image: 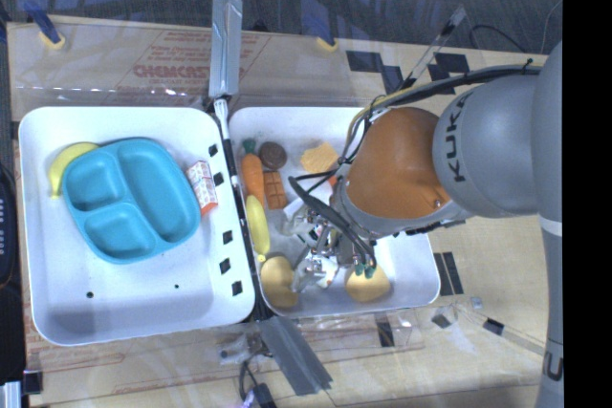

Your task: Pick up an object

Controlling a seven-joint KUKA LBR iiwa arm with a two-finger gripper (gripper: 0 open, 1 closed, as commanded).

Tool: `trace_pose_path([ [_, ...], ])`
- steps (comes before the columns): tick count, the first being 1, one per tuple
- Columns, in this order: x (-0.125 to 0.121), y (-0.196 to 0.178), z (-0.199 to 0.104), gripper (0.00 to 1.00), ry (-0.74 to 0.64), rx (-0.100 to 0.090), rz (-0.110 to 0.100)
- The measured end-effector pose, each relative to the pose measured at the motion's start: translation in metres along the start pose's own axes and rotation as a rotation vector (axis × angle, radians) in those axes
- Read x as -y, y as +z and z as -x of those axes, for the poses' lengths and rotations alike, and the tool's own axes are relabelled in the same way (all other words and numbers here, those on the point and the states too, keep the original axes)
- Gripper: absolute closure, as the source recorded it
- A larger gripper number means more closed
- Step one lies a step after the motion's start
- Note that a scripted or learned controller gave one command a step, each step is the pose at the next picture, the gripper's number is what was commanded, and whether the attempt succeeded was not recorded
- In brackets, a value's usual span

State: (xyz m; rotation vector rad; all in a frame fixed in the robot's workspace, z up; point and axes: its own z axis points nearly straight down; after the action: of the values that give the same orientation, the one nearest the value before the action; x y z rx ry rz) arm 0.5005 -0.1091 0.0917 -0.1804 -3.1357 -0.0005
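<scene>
My gripper [320,255] reaches down into the right bin [421,272], low near its front wall. It hangs between a round yellow fruit [278,281] at the front left and a second yellow fruit [369,285] at the front right. Along the bin's left wall lie an orange carrot [251,177] and a yellow banana [257,225]. A brown waffle piece [274,191], a dark brown round item [273,154] and an orange cracker [319,158] sit toward the back. The orange-banded wrist [397,172] hides the bin's middle and right.
The left bin [115,301] holds a blue divided tray [129,198] with a yellow item [65,162] under its left edge. A small red-and-white packet [202,186] lies by the tray's right side. A metal divider post [226,43] stands behind the bins.
</scene>
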Motion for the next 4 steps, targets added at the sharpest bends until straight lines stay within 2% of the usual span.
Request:
trace_pose_path([
  [1,-0.011,-0.001,0.109,0.0,0.35,0.004,0.0],
  [2,-0.012,-0.012,0.11,1.0,0.345,0.006,0.001],
  [3,-0.016,-0.001,0.116,1.0,0.736,0.002,0.0],
  [4,0.033,-0.024,0.135,1.0,0.658,0.004,0.0],
])
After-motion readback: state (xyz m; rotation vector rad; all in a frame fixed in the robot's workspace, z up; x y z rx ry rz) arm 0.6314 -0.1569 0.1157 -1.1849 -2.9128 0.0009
